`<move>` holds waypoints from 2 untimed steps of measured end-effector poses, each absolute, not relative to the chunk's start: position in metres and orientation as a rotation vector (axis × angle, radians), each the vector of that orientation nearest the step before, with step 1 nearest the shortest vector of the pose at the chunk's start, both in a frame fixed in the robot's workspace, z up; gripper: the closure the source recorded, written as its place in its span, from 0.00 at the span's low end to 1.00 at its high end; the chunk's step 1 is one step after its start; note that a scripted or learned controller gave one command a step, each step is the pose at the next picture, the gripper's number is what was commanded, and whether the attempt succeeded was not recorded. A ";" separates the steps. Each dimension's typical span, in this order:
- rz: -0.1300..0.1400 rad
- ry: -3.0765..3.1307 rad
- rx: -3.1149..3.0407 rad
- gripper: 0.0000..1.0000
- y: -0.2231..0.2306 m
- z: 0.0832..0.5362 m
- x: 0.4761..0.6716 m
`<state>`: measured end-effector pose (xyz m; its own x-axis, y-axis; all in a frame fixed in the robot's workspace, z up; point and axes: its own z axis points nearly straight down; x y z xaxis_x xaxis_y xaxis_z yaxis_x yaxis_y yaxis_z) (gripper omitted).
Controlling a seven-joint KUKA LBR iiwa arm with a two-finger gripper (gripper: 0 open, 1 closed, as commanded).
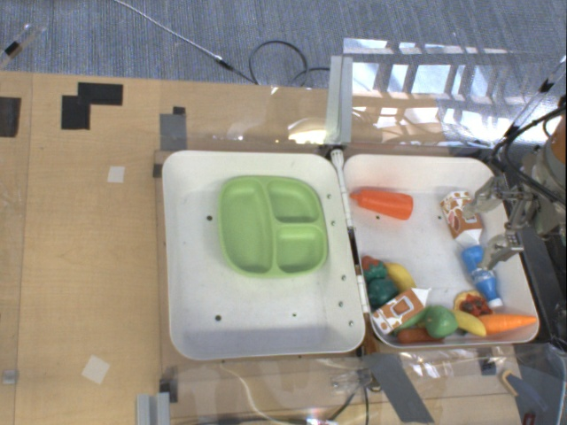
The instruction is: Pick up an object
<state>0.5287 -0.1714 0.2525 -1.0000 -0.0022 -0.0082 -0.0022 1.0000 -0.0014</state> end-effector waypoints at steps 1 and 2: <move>0.001 3.131 -0.210 0.00 -0.181 0.098 0.542; -0.001 3.124 0.185 0.00 -0.178 0.088 0.629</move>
